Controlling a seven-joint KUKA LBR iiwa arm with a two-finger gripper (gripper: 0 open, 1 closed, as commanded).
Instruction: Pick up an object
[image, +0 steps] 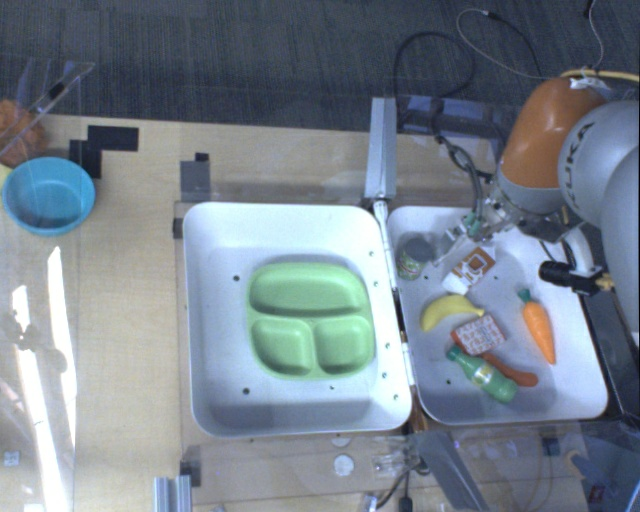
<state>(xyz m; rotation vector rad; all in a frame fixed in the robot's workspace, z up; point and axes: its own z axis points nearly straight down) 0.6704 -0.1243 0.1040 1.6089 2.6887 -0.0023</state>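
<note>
A blue bowl (49, 194) sits on the wooden bench (110, 350), well left of the bins.

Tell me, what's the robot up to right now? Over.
Gripper low at right bin's back edge, grip unclear. Small box just below it. Banana, carrot, bottle nearby.

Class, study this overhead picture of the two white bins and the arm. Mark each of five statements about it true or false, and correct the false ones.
1. The green divided tray lies in the left bin. True.
2. The banana lies in the left bin. False: it lies in the right bin.
3. The carrot lies to the right of the banana. True.
4. The blue bowl sits inside the right bin. False: it stands on the bench, far left of both bins.
5. The gripper hovers over the green tray. False: it is over the right bin's far end.
</note>
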